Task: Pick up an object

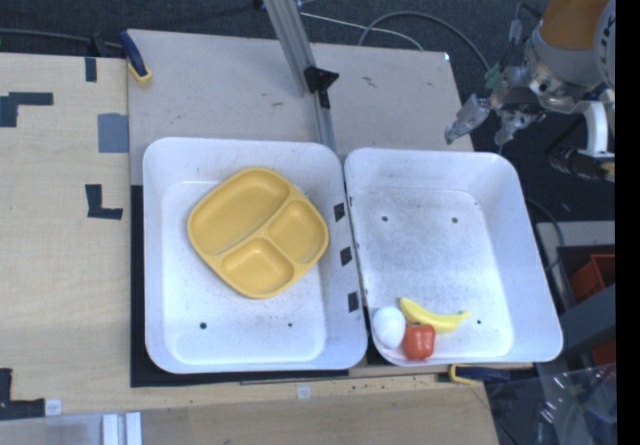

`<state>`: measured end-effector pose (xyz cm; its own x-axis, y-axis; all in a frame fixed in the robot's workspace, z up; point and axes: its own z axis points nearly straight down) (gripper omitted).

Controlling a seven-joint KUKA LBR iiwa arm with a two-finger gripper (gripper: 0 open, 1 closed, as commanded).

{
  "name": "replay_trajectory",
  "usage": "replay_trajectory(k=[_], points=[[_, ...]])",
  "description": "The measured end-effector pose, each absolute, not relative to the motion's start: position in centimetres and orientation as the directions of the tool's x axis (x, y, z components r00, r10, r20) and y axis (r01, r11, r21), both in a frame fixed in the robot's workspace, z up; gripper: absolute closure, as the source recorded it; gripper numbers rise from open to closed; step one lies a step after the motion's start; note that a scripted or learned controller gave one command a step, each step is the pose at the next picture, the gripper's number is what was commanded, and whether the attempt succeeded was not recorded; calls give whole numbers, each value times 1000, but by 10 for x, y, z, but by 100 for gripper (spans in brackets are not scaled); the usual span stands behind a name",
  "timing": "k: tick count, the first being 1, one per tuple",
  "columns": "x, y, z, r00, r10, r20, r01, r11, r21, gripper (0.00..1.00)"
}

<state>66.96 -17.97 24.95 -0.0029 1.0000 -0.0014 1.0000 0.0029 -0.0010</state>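
Beyond the right bin's point(520, 233) far rim, the metal end effector point(485, 123) hangs with splayed fingers, gripping nothing; a smooth curved banana point(432, 315) lies inside.

The surface point(230, 83) carries two white bins side by side; the left bin point(160, 263) holds a yellow divided tray point(258, 231), tilted a little; the right bin point(500, 233) has a banana point(432, 314), a white egg point(389, 326) and a red pepper point(419, 341) bunched at its near edge; the end effector point(483, 125) hangs open beyond the right bin's far corner, holding nothing.
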Motion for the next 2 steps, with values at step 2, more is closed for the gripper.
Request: replay_trajectory(k=[2], points=[[672, -178, 185, -3, 1000, 0, 1000, 3, -7, 0]])
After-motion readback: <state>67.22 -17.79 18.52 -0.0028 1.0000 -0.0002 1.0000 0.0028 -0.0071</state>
